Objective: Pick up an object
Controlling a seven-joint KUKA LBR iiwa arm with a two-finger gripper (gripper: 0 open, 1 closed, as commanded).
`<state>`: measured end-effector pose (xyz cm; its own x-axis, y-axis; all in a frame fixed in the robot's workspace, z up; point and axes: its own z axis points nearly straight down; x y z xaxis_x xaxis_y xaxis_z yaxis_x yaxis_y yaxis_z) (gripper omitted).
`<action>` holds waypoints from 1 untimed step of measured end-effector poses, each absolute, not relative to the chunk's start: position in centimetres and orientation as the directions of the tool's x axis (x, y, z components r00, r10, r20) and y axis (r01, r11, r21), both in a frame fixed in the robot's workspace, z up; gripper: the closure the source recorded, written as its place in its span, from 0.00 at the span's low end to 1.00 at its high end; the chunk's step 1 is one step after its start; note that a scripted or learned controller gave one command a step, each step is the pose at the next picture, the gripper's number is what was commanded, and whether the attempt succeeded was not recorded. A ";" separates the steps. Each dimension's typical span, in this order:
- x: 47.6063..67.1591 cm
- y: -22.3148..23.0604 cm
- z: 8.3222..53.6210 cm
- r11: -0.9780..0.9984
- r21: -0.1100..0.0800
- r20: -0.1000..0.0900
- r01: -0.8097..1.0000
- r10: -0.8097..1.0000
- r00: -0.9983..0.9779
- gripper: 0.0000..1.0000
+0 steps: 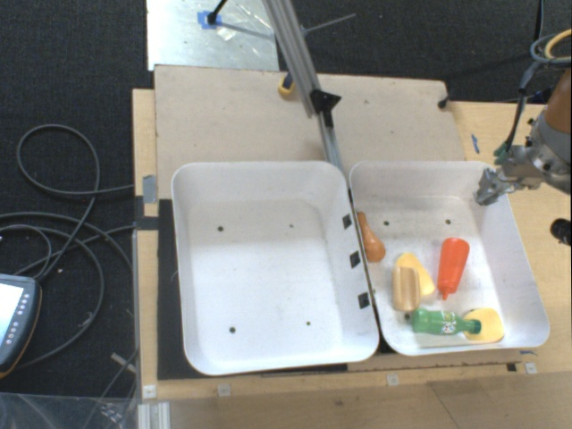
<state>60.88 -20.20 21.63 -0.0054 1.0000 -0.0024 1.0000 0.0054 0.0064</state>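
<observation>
The right bin [420, 186] holds several toy items in its near half. An orange-brown gourd-shaped piece [370, 240] lies against the bin's left wall. A yellow and tan hot-dog-like piece [410, 282] sits in the middle, with an orange carrot [451, 265] to its right. A green bottle [440, 323] lies on its side at the front, touching a yellow piece [488, 324]. My gripper [490, 189] hangs over the bin's far right rim, well apart from all of them, with nothing seen between its fingers.
The left bin [259, 266] stands beside the right one, black clips along the shared wall. A grey pole [295, 43] slants over the back of the bench. Cables and a pendant [16, 315] lie on the floor at the left.
</observation>
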 end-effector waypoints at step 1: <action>61.4 -14.3 21.6 0.011 0.002 0.002 1.000 1.000 -0.011 1.00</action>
<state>61.42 -14.28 21.59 -0.0110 0.9999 0.0017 0.9999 0.0110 0.0018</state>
